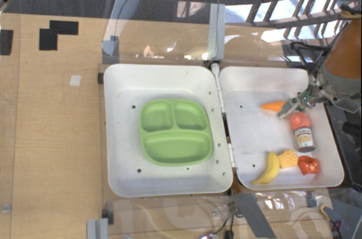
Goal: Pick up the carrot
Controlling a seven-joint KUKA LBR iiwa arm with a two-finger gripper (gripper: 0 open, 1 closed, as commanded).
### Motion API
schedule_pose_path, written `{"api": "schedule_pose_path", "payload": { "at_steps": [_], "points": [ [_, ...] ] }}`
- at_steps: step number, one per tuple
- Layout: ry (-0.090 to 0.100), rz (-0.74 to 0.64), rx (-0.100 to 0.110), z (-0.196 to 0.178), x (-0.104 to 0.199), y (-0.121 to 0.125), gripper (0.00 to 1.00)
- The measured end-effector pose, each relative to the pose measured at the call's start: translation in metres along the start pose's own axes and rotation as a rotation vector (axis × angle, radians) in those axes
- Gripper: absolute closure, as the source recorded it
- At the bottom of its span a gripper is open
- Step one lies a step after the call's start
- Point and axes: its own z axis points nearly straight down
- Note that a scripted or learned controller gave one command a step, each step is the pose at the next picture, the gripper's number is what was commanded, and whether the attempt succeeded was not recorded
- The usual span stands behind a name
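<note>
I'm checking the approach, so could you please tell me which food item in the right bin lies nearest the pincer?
The carrot: its thick end lies right beside the pincer, while the banana, corn and bottle lie nearer the front.

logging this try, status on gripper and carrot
Gripper low in right bin, tips at carrot's thick end. Carrot flat on bin floor, not lifted. Bottle close beside gripper; banana well clear.
</note>
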Motion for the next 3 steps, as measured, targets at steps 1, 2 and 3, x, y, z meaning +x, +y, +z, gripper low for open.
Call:
{"api": "schedule_pose_path", "payload": {
  "at_steps": [1, 2, 3],
  "points": [
    [-0.005, -0.161, -0.006, 0.04, -0.018, 0.037, 0.0],
    [-0.01, -0.163, -0.014, 0.026, -0.018, 0.041, 1.0],
    [-0.004, -0.293, -0.006, -0.078, 0.044, 0.082, 1.0]
  ]
}}
